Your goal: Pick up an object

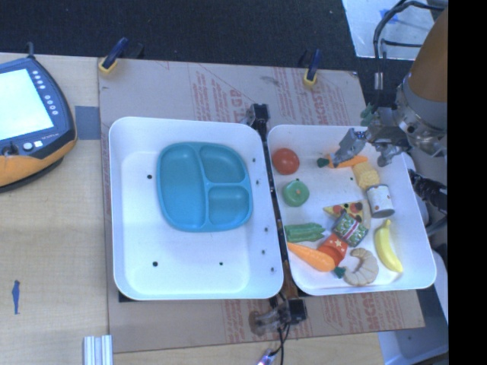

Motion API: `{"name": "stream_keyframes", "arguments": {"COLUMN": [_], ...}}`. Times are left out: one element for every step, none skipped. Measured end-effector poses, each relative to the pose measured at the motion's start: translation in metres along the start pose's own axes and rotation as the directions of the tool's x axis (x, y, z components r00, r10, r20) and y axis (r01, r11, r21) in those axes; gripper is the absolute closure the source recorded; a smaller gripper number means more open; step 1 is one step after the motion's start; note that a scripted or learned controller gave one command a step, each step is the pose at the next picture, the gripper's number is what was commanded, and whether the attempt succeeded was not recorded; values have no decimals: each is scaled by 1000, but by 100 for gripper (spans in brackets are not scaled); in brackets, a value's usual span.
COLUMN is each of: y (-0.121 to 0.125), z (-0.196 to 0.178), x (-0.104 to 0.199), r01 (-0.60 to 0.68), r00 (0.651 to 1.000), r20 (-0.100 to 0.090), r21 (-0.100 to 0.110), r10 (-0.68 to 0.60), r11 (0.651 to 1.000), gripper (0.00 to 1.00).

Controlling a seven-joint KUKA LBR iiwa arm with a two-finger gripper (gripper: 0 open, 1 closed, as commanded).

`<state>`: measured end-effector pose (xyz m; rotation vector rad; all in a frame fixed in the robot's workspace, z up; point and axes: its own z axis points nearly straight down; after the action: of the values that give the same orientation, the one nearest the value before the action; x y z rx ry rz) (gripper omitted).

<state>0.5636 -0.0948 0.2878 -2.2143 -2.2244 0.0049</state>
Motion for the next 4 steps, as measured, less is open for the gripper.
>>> {"name": "stream_keyframes", "arguments": {"y": [-40, -8, -10, -9], "z": [119, 181, 172, 172], "x": [-59, -82, -85, -84], "r01": [-1, 7, 8, 9], "r00": [1000, 1000, 1000, 1000], "r20": [1, -8, -3, -6], "r21": [2, -5, 2, 3], "r10": [1, -7, -8, -9], "r11": [1000, 1000, 1000, 1000], "gripper": [0, 0, 100, 0]}}
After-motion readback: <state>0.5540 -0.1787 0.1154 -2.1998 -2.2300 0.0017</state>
